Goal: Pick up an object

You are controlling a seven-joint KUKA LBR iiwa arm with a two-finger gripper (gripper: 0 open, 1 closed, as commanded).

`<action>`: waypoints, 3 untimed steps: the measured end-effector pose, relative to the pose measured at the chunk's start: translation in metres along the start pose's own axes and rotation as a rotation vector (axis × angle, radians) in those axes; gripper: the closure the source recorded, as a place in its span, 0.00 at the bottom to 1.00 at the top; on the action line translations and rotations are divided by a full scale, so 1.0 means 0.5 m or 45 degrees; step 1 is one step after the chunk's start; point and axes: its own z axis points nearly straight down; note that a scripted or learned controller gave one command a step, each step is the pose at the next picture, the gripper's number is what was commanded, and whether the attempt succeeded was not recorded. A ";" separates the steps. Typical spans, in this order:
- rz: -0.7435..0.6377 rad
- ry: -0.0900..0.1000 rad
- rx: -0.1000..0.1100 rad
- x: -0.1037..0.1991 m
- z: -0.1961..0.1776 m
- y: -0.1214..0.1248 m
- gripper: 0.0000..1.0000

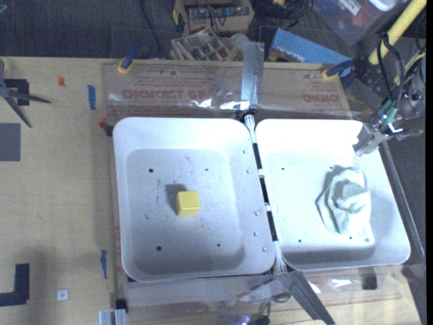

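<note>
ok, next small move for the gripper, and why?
Probably lower the gripper down-left onto the crumpled white cloth. It sits at the right bin's upper right rim, apart from the cloth, the nearest object. The yellow block lies in the left bin.

Bright overhead light washes out the rims of the two white bins (250,131), glaring hardest mid-frame. The yellow block (188,203) throws a short soft shadow to its upper left. The whole frame looks slightly soft and grainy.
</note>
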 end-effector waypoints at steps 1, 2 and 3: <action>0.549 -0.001 0.002 -0.013 -0.040 -0.039 1.00; -0.012 -0.001 -0.001 -0.042 -0.074 -0.046 1.00; -0.017 -0.006 -0.007 -0.041 -0.095 -0.042 1.00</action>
